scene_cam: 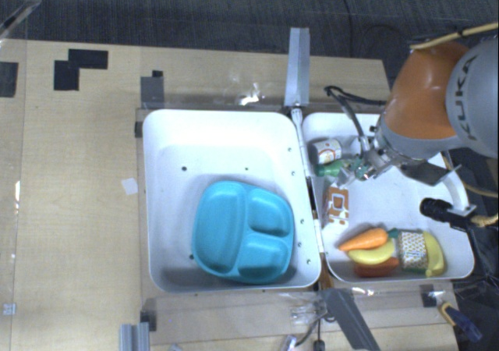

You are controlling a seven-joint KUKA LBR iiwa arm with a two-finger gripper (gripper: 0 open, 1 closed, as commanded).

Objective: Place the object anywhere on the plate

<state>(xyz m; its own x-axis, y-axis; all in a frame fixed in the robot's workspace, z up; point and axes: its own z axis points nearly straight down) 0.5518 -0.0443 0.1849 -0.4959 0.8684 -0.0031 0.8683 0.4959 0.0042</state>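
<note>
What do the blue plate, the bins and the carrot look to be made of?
Plate: probably moulded plastic, smooth with a soft sheen, with rounded compartments. Left bin and right bin: likely glossy white plastic or enamelled metal; hard to tell which. Carrot: seemingly toy plastic, uniform orange, slightly shiny.

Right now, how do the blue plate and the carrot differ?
The blue plate lies alone in the left bin; the carrot sits in the right bin among other toy food. The plate is broad, flat and split into compartments; the carrot is small, slim and tapered. The plate is blue, the carrot orange. The carrot rests against a banana; the plate touches no other item. Both look like plastic, and both lie apart from the tool.
</note>
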